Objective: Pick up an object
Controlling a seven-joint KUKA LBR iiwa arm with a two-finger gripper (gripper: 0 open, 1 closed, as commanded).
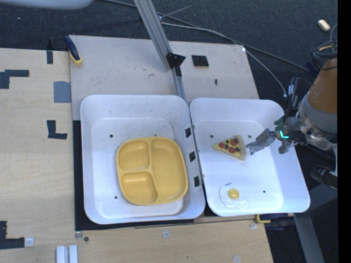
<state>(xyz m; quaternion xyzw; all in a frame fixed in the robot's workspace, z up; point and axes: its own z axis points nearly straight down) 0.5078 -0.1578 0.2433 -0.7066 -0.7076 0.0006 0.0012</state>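
Observation:
A toy pizza slice lies in the right bin, towards its middle. Near that bin's front edge rests a toy fried egg. My gripper hangs over the right side of this bin, just right of the pizza slice. Its fingers are spread open, and the left fingertip sits close to the slice's right corner. Nothing is between the fingers. A yellow divided plate sits in the left bin.
A slanted metal pole crosses the bench behind the bins and ends at a black clamp. Cables run across the dark floor at the back right. The arm's orange band stands beyond the right bin's edge.

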